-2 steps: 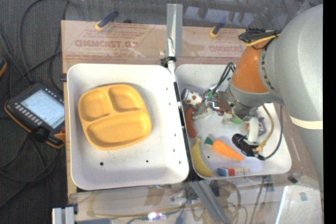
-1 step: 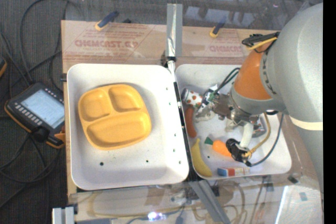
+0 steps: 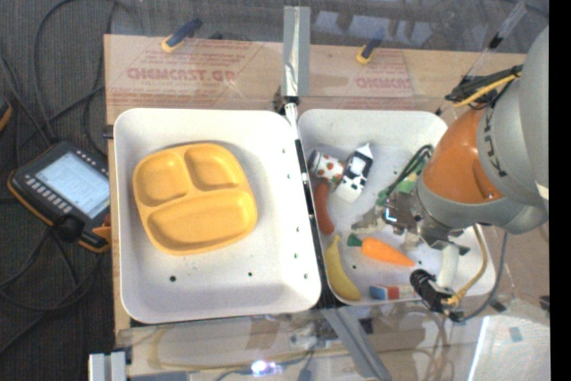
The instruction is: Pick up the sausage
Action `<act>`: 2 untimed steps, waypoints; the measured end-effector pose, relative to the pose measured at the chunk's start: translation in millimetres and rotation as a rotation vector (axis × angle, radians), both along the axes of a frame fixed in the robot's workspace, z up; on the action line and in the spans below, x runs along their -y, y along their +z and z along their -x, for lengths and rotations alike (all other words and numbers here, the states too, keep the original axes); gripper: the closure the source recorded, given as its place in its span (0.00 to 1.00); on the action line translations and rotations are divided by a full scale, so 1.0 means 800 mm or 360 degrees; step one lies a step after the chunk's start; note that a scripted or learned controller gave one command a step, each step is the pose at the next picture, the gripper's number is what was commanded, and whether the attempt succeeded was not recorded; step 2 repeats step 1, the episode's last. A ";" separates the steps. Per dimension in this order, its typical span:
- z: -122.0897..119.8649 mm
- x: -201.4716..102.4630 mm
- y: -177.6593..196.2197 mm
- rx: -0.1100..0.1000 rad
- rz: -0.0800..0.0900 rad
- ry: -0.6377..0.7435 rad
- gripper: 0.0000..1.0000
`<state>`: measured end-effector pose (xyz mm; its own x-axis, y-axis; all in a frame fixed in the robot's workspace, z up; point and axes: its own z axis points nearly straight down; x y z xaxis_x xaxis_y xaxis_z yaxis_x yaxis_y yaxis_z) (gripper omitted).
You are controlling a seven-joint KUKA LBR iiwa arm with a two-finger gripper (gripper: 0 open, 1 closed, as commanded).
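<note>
While hovering over right white bin [image 3: 312, 138], gripper [image 3: 401, 223] jaw state: cannot tell. Needing shift left toward slim reddish-brown sausage [image 3: 322, 205] by the bin wall, aligning along its length, avoiding yellow banana [image 3: 339, 268].

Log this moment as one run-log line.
arm: over right bin | sausage: lying by right bin's left wall, not held | carrot: beside arm | yellow tray: left bin

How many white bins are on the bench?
2: the left bin holds a yellow tray; the right bin holds the toy food, under the arm.
</note>
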<state>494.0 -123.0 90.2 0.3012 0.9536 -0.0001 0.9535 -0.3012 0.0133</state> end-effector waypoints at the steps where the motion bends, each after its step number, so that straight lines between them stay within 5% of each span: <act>1: 0.000 0.000 0.000 0.0000 0.0000 0.0000 0.00; 2: 0.000 0.000 0.000 0.0000 0.0000 0.0000 0.00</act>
